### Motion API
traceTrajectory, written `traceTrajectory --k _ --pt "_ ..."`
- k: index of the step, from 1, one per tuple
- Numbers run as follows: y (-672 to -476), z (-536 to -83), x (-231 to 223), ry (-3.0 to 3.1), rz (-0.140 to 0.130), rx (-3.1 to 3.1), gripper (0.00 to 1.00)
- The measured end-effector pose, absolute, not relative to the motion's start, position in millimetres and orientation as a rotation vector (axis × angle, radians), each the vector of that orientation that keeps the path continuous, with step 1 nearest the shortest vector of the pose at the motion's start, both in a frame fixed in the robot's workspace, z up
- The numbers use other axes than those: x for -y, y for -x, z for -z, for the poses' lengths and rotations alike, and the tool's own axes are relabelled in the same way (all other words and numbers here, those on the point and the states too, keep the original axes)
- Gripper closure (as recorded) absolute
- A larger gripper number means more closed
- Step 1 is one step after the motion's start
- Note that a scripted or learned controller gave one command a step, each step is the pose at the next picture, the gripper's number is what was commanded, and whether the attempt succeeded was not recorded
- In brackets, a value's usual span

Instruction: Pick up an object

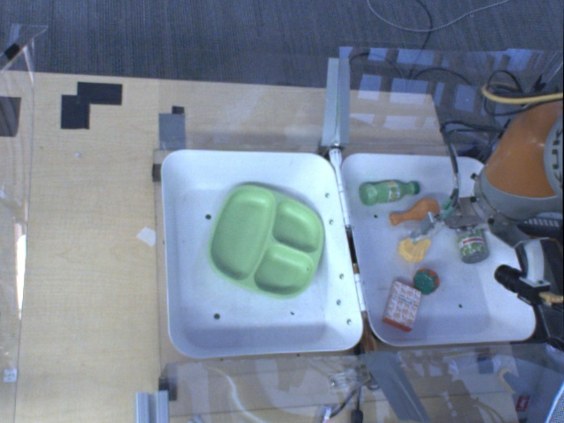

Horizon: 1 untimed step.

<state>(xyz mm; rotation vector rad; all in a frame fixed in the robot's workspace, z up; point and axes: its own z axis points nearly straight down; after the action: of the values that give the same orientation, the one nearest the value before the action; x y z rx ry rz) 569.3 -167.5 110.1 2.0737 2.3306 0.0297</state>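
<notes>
Metallic claw [438,221] seen low in the right bin [502,320], right of frame centre, hanging from grey arm with orange band [520,161] entering from the right edge. Fingers too small and blurred to judge; cannot tell whether apart or together. Nothing seen clamped between them. Orange drumstick-shaped toy [414,211] lying just left of claw tip, touching or nearly so. Yellow piece [413,250] just below claw. Small jar with dark contents [473,245] just right of claw, beneath the wrist. Green bottle [389,190] lying on its side above and left, near bin's upper rim. Green and red ball [426,279] below the yellow piece. Red and white box [403,305] lower left in same bin, tilted. Left bin [189,324] at frame centre, holding green divided tray [267,239] with three compartments, set at a slant. Wooden bench [79,263] beneath both bins.
</notes>
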Motion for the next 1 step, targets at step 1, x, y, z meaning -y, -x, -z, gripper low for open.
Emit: traceTrajectory --k 1 --pt "-590.8 -89.8 145.5 -1.884 -0.012 -2.499 0.0"
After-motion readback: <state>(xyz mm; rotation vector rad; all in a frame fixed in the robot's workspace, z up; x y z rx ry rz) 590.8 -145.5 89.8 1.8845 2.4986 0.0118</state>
